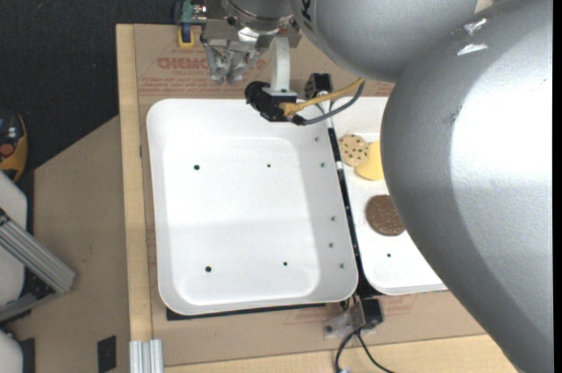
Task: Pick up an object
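Now gripper [230, 67] above left bin [176, 187] rim.

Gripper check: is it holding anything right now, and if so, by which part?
Nothing is held. The gripper hangs above the bench beyond the left bin, with nothing between its fingers. The cookies lie in the right bin.

gripper [230, 64] above left bin [167, 187] far rim, maybe 3 cookies [355, 149] in right bin [395, 275]

The arm [457, 99] hides most of the right bin [395, 270].
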